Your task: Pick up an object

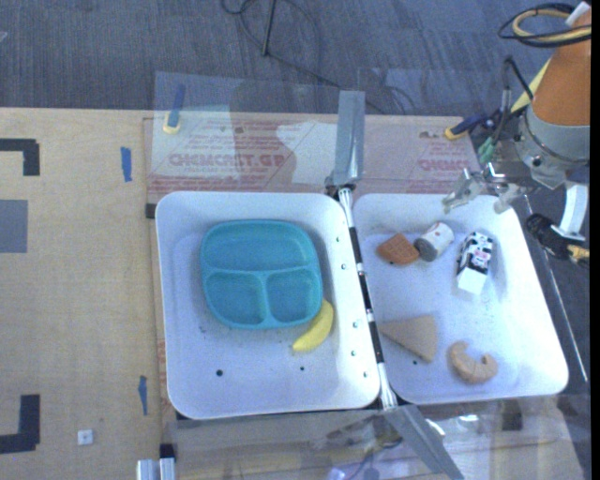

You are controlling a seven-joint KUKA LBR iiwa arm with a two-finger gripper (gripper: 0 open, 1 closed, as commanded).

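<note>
Two white bins (178,309) sit side by side on a wooden bench (75,281).

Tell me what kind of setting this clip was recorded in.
Most likely a robotics lab bench for grasping trials: two white bins sit side by side on a wooden benchtop, holding toy items such as a banana and a teal divided plate, with loose cables around the arm.

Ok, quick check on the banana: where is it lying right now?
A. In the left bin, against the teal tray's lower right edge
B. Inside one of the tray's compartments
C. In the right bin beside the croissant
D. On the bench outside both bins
A: the banana lies on the left bin floor, touching the lower right edge of the teal tray, outside its compartments.
</note>
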